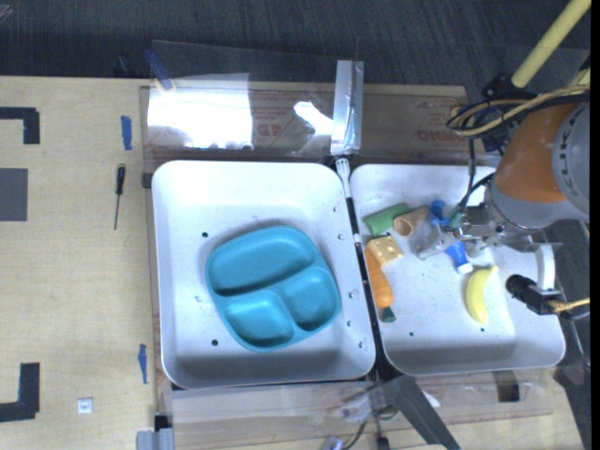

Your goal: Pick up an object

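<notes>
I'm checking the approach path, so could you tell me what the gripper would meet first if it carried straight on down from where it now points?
Probably the small blue object lying just below the gripper in the right bin, with the banana beside it; depth is hard to judge from this slanted view.

I see the tabletop [66, 279] carrying two white bins: the left bin [178, 251], and the right bin [534, 340] directly beside it.

The two bins [178, 251] look like smooth, slightly glossy white plastic. The blue tray [272, 286] has a matt plastic sheen. The bench [66, 279] shows pale, matt wood. The banana [479, 293] looks smooth, waxy.
</notes>
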### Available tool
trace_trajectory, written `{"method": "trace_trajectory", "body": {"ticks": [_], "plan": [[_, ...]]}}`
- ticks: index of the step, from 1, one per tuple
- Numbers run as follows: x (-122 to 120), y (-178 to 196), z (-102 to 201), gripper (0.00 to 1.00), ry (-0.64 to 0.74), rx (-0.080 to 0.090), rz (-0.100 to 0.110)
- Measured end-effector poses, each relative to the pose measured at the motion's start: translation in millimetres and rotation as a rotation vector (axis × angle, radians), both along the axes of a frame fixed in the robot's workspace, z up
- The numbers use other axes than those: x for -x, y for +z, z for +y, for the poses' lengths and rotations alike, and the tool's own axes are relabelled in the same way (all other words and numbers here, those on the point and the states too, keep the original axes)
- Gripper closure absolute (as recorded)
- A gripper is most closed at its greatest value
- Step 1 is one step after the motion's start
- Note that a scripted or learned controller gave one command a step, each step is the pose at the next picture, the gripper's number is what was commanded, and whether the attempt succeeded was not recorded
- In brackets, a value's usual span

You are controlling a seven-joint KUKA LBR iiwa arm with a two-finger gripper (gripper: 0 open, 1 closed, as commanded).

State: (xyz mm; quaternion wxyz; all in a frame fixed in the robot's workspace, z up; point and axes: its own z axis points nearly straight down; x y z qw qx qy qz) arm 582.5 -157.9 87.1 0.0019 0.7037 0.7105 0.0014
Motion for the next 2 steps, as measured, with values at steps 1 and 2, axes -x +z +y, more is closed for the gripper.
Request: {"method": "trace_trajectory", "body": {"ticks": [1, 2], "plan": [[-2, 12, -1, 1.00, -0.001, 0.002, -0.006], [-45, 101, 83, 1.00, -0.068, -0.003, -0.003]]}}
